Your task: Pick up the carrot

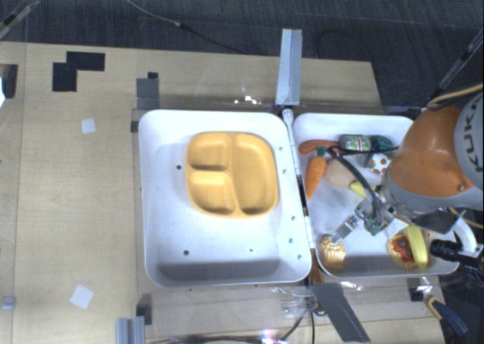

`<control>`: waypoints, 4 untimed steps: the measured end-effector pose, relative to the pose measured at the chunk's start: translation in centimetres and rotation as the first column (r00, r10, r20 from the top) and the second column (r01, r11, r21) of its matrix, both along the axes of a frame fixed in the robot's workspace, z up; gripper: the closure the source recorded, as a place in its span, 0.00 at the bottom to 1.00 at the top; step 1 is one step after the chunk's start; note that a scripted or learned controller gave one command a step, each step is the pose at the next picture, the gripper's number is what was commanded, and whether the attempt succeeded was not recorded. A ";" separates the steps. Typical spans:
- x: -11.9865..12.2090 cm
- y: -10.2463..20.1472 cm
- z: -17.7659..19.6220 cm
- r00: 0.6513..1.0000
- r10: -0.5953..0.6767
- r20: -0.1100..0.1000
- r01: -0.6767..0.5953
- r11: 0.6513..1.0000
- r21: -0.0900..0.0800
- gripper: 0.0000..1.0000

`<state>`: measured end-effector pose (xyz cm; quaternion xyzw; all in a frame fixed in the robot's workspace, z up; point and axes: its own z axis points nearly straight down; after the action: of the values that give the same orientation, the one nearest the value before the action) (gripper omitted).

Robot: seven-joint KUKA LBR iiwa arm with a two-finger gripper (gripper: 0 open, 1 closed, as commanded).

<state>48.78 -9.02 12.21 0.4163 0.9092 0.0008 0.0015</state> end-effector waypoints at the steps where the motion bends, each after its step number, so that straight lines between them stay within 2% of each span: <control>1: 0.5 0.2 -1.7 0.996 -0.085 0.015 0.085 0.996 0.003 0.00; 2: 0.1 -1.4 -2.2 0.928 -0.373 0.003 0.373 0.928 0.002 0.00; 3: 7.8 2.4 6.5 0.988 -0.157 0.007 0.157 0.988 0.001 0.00; 4: 9.6 -0.1 -1.9 1.000 -0.019 0.021 0.019 1.000 -0.003 0.00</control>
<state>58.42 -9.09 10.34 0.4247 0.9052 0.0036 0.0115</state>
